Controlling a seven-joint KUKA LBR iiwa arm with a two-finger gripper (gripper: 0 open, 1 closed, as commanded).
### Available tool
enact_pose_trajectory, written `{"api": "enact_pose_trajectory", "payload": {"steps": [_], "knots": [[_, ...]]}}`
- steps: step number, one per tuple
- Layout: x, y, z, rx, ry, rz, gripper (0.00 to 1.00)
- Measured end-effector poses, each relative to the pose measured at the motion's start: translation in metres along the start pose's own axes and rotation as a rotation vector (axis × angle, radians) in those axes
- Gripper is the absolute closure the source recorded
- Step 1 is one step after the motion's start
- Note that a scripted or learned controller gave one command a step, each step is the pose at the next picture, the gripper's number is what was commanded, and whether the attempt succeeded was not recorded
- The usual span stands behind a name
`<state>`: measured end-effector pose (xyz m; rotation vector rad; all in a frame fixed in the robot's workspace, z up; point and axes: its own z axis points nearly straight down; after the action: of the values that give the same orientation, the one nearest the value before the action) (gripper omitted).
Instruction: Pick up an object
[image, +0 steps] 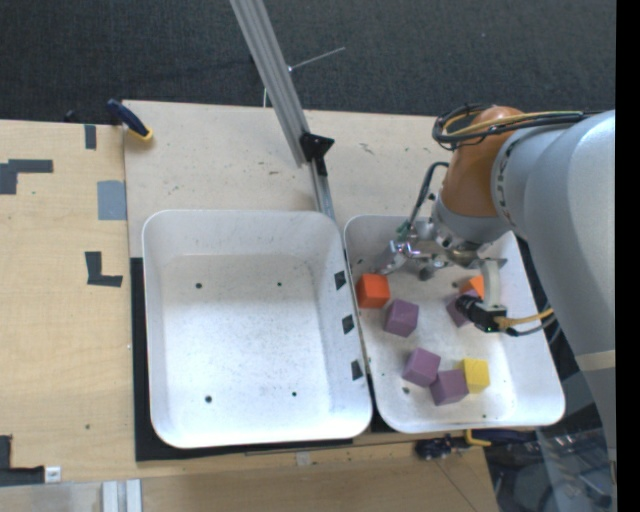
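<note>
Gripper (418, 252) is hovering in your right bin (520, 405); orange cube (374, 290) is lying near-left; its opening you cannot tell

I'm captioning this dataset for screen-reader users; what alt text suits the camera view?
A grey robot arm reaches from the right over the right white bin, which holds an orange cube, several purple cubes and a yellow cube. The left white bin sits alongside.

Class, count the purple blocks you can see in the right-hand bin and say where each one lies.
4. One purple block sits near the orange cube; one lies lower centre; one touches the yellow cube; one is partly covered by the arm, which may hide others.
</note>
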<state>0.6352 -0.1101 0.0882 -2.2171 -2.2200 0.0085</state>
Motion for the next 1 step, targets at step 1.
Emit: {"api": "enact_pose_trajectory", "payload": {"steps": [1], "knots": [[0.0008, 0.0015, -0.0133, -0.004, 0.000, -0.001, 1.00]]}}
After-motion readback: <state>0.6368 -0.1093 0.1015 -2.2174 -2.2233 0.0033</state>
